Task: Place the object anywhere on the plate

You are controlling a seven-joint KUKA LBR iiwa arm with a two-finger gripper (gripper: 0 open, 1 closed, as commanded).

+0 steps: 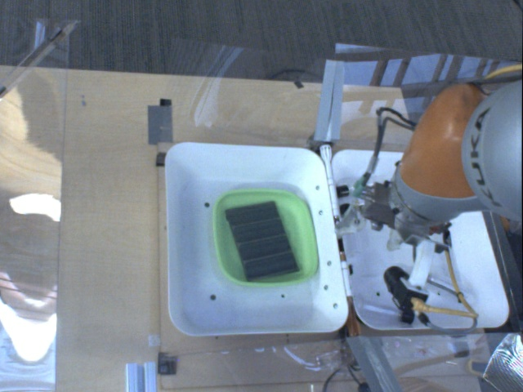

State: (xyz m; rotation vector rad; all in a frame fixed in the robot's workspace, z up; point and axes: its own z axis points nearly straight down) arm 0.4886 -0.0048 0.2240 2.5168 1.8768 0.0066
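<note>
**Figure. Placing step, seen from above, left to right.**

**Bench** (98,219): pale wood, bearing two shallow white bins side by side.

**Left bin** (184,300): holds a green plate (225,219) near its middle, set well inside the bin walls.

**Block** (261,240): the task's object, a dark grey ribbed slab. It lies flat on the plate, turned a little off the plate's edges, with green rim showing on every side. It rests wholly within the plate and nothing touches it.

**Right bin** (490,284): the arm (445,149) reaches over it from the right, its orange band uppermost.

**Gripper** (364,207): sits over the right bin's left margin, just beside the wall shared by the two bins and well apart from the block. The wrist hardware hides its working end, so whether it is wide or narrow cannot be told. No object is seen in its hold.

**Step in hand (judgement):** with the block lying on the plate and the gripper on the other side of the dividing wall, the placing itself appears done. This moment reads as the end of the task rather than an approach.

**Next move (judgement):** it calls for little. The arm should keep clear of the left bin so that the block is not nudged off the plate. Any travel back over the dividing wall would need enough height to pass the bin rims.
</note>
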